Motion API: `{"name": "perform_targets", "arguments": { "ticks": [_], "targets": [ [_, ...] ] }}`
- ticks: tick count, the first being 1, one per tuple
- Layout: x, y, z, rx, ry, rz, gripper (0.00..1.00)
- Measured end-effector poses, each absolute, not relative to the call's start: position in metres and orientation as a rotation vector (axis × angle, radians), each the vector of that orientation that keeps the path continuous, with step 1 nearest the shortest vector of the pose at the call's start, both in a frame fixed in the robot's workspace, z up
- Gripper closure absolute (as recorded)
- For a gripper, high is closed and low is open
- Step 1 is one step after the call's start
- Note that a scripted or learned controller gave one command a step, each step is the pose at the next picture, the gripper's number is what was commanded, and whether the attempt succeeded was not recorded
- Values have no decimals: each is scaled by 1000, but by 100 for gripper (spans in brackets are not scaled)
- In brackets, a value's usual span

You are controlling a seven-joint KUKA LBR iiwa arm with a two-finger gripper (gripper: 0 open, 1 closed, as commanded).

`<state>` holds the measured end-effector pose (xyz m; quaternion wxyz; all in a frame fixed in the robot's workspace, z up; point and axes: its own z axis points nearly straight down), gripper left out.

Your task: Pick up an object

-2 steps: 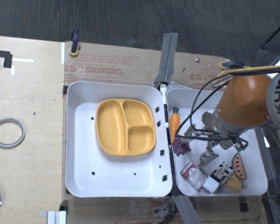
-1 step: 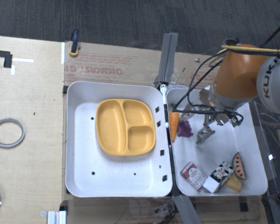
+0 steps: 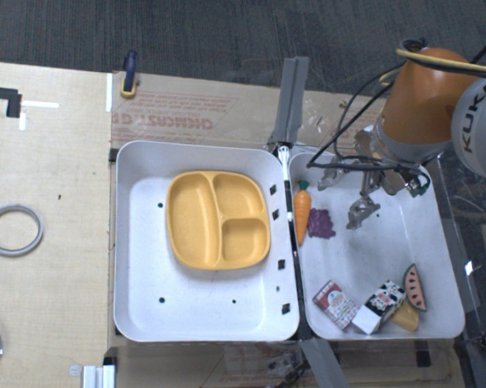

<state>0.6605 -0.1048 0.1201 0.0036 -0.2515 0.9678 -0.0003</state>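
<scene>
Carrot (image 3: 301, 211) orange, green-topped, beside purple grapes (image 3: 321, 223).

A divided plate (image 3: 219, 220) lies in the left bin (image 3: 131, 248); a carrot (image 3: 301, 215) lies in the right bin (image 3: 439, 244)

place: robotics lab | cues: KUKA arm (image 3: 449, 96), bench (image 3: 54, 159), white bins (image 3: 128, 297)
</scene>
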Motion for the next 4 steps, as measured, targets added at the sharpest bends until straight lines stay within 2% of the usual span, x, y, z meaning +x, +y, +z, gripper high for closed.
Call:
{"name": "perform_targets", "arguments": {
  "ticks": [4],
  "targets": [
    [660, -105, 120, -787, 3034, -1, 0]
  ]
}}
